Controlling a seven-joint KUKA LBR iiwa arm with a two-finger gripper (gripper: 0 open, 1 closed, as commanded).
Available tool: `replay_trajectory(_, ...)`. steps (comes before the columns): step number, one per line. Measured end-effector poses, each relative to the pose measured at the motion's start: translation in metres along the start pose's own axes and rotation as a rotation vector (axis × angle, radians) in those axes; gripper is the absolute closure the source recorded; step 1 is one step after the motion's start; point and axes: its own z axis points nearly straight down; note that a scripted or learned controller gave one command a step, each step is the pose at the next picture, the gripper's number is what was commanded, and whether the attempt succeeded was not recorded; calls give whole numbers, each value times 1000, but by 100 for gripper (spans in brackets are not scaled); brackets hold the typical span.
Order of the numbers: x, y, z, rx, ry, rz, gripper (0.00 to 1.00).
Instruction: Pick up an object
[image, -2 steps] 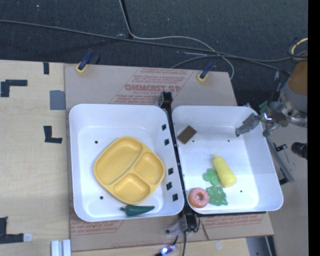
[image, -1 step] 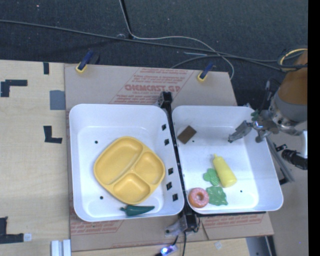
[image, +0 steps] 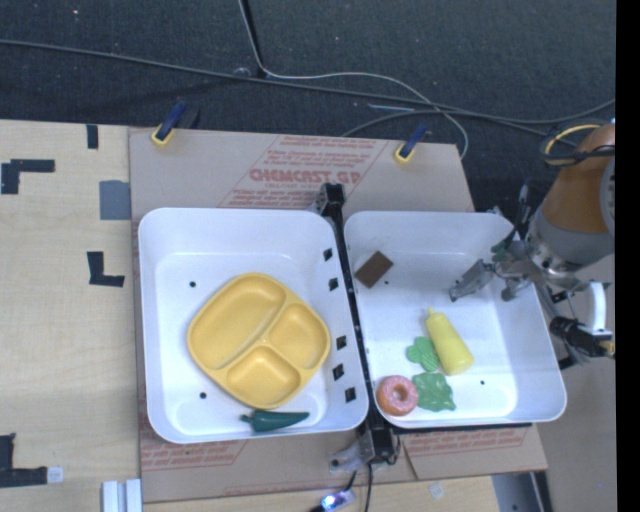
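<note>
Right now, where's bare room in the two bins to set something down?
Right bin: bare floor along the back, between the brown block and the gripper. Its front is crowded with the yellow bottle, green pieces and donut. Left bin: the yellow tray leaves just edge strips; a pepper lies in front.

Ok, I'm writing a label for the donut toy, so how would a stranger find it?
Look in the right-hand white bin, at the corner nearest the camera beside the divider. The donut lies there, touching a green leafy toy. It is the one round ring, pink-frosted with a hole, unlike the yellow bottle above it.
</note>
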Motion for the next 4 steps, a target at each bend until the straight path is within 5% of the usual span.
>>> replay_trajectory(1, 1, 2, -13, -5, 0, -2, 100)
replay_trajectory(3, 8, -8, -126, -12, -1, -2, 100)
replay_trajectory(4, 9, -7, -127, -7, 1, -2, 100)
